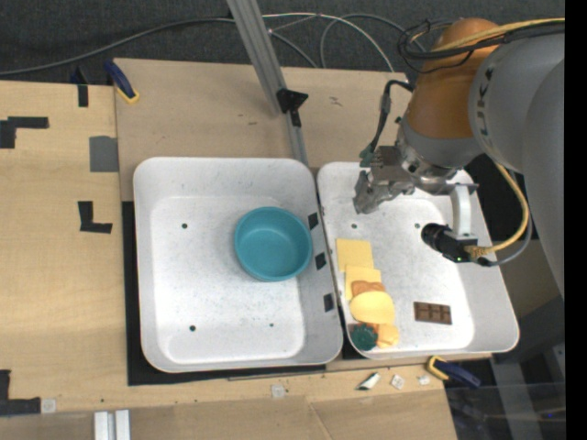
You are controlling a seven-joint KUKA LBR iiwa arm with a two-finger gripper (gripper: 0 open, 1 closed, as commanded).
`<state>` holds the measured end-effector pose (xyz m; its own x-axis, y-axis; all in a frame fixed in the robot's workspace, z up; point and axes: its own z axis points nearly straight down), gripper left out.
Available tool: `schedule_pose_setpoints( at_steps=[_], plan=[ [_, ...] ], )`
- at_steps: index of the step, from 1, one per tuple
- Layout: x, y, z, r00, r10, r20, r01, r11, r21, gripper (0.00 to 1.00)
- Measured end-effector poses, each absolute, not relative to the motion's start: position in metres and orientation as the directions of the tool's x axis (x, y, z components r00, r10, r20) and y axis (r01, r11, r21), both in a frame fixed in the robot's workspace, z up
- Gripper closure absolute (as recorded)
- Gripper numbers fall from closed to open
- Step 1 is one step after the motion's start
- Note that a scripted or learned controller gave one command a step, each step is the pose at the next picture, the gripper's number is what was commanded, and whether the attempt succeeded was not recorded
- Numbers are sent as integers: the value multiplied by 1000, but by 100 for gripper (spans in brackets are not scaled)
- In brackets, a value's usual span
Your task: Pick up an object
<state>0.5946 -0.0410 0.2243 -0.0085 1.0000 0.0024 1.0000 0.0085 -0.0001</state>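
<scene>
My gripper (369, 198) hangs over the back left part of the right bin (486, 287), with nothing visible between its dark fingers. Below it, along the bin's left side, lies a pale yellow block (354, 252), then a cluster of yellow and orange pieces (371, 301) and a small dark green piece (364, 337) at the front. A brown chocolate bar (432, 313) lies flat toward the front right of that bin. A teal bowl (271, 243) sits upright in the left bin (174, 273), right of its middle.
A grey metal pole (264, 58) slants across the bench behind the bins. Cables (321, 30) trail over the dark floor at the back. Black tape marks (90, 216) dot the wooden bench on the left. Small clips (124, 82) hold the board corners.
</scene>
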Motion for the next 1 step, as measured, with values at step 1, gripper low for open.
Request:
schedule_pose_setpoints(
  at_steps=[1],
  plan=[
    [605, 18, 215, -8, 1000, 1, 1000, 8, -2, 100]
  ],
)
